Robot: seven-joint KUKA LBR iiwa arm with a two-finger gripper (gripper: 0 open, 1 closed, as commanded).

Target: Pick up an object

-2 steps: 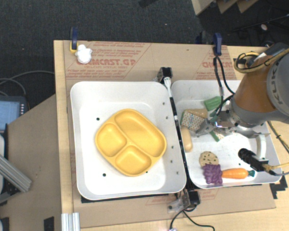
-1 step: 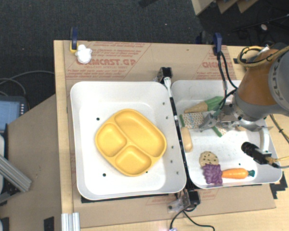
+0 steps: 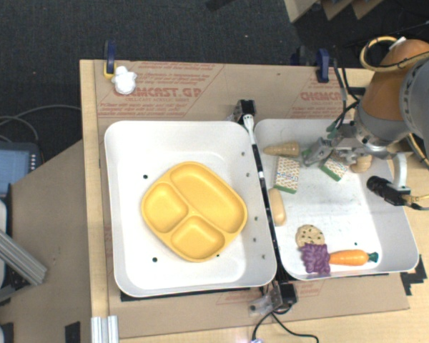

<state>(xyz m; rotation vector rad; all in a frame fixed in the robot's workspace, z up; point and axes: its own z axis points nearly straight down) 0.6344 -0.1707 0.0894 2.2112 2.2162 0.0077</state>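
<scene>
The right bin [image 3: 386, 241] holds several toy foods. A tan cone [image 3: 282, 148] lies at its far left, with a checkered green-edged wafer [image 3: 287, 174] just below it and a pale bread stick [image 3: 277, 206] against the left wall. A cookie [image 3: 309, 234], purple grapes [image 3: 314, 257] and an orange carrot [image 3: 349, 257] sit along the near edge. My gripper [image 3: 330, 151] hangs over the far part of this bin, directly above a second small green-edged piece [image 3: 335, 169]. A tan lump [image 3: 361, 164] lies just right of that piece, partly under the wrist.
The left bin [image 3: 129, 263] carries a yellow three-compartment plate [image 3: 193, 209]. A small white object [image 3: 123, 81] rests on the bench at the far left corner. A black-and-white rod [image 3: 256, 159] runs along the ridge between the bins.
</scene>
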